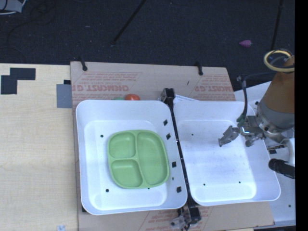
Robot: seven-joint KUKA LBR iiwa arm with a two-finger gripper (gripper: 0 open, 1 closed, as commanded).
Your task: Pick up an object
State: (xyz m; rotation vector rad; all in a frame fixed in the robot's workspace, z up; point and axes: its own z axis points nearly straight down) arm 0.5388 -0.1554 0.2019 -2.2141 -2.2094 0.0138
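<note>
My gripper (230,136) hangs over the right bin (260,194), toward its right half, with the arm entering from the right edge of the scene. The fingers (225,139) appear spread, with nothing between them; I judge the gripper open and unloaded.

The only object lying in either bin is the green divided plate (138,158), which sits in the left bin (91,129), roughly centred on its floor. From my gripper it lies to the left and slightly nearer. Its long axis runs near-to-far with a slight tilt, and its three compartments face up.

Between my gripper and the plate stands the black divider (174,143) where the two bin walls meet. In my judgement the coming move must clear that ridge before descending, so height has to be kept until I am past it.

Room around the plate: bare white floor shows on all sides, widest on the left and far sides, tighter on the right toward the divider. The plate is flat and low-rimmed; I expect a rim pinch to be the only workable hold, best taken at the right rim, which lies nearest me.

A small orange-red object (132,97) lies on the cardboard (120,83) beyond the left bin's far wall, outside the bins.
</note>
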